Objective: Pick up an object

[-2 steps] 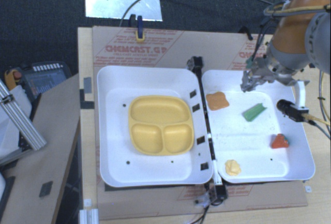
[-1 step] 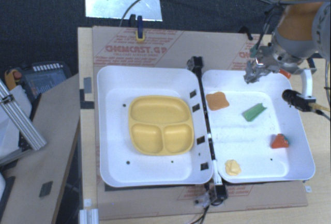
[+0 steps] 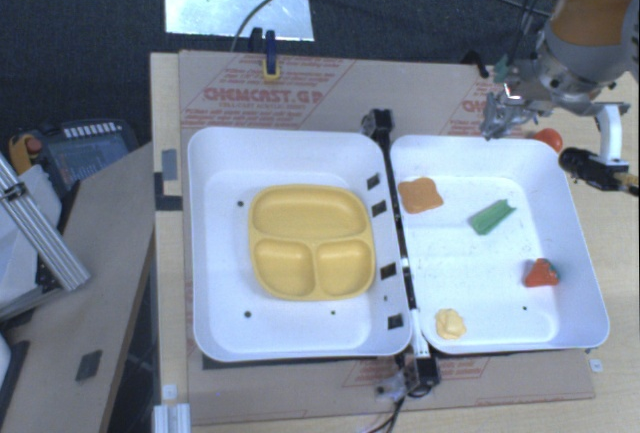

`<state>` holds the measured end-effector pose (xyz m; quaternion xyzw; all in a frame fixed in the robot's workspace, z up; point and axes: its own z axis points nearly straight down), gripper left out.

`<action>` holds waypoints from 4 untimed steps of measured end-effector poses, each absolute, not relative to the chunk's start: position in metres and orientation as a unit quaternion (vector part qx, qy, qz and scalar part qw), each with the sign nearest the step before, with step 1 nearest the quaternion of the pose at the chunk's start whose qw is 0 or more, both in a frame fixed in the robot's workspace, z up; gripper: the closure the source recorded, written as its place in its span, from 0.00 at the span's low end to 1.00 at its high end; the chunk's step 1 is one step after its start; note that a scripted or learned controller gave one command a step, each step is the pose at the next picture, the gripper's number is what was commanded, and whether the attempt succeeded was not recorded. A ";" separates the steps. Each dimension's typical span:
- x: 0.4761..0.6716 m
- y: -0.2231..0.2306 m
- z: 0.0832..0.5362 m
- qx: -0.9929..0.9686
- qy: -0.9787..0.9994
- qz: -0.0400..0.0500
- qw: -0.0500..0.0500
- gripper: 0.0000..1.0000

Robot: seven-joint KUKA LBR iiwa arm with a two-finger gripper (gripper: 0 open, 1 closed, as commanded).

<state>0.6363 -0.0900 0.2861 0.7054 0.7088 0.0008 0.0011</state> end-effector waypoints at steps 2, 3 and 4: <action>0.627 0.003 0.279 0.705 0.709 0.000 0.000 1.00; 0.615 0.053 0.264 0.705 0.709 0.001 0.001 1.00; 0.615 0.092 0.255 0.706 0.709 0.000 0.001 1.00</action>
